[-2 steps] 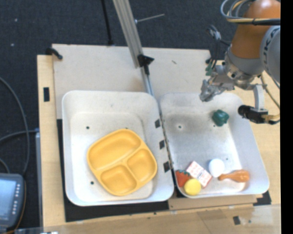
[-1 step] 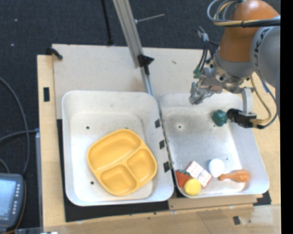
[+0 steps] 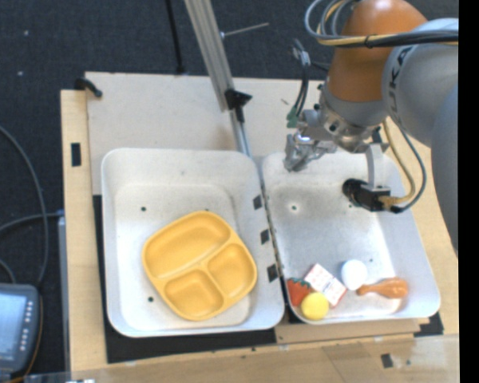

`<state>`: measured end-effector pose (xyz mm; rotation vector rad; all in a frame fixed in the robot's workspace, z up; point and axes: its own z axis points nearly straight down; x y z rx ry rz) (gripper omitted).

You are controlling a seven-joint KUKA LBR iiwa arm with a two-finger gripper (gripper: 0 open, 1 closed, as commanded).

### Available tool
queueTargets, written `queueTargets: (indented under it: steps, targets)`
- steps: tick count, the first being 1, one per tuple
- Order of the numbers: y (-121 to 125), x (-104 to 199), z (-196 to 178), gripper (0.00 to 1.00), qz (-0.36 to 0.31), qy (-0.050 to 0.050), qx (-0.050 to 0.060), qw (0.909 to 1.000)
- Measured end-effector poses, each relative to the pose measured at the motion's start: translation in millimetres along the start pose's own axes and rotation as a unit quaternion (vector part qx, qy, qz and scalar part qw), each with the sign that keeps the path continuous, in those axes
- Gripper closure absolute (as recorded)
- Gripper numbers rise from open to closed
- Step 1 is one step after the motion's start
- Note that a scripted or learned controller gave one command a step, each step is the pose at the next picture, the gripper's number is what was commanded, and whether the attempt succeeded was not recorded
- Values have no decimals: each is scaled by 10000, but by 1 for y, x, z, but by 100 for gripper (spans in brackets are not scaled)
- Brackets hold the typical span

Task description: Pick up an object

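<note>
My gripper hangs over the far left corner of the right bin, with nothing seen between its fingers. Small objects lie together at that bin's near edge: a yellow ball, a white and red block, a white ball, an orange piece and a red piece. All of them sit well toward the camera from my gripper, apart from it.
The left bin holds a yellow divided plate. A slanted aluminium post stands behind the bins, just left of my gripper. A black clamp with cables hangs beside the wrist over the right bin.
</note>
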<state>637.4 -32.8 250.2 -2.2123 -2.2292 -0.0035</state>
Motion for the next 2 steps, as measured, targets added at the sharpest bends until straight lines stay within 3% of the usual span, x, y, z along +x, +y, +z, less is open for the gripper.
queueTargets:
  steps: [2]
  targets:
    - [-35, 108, 8, 100, -4, 0, 7, 10000]
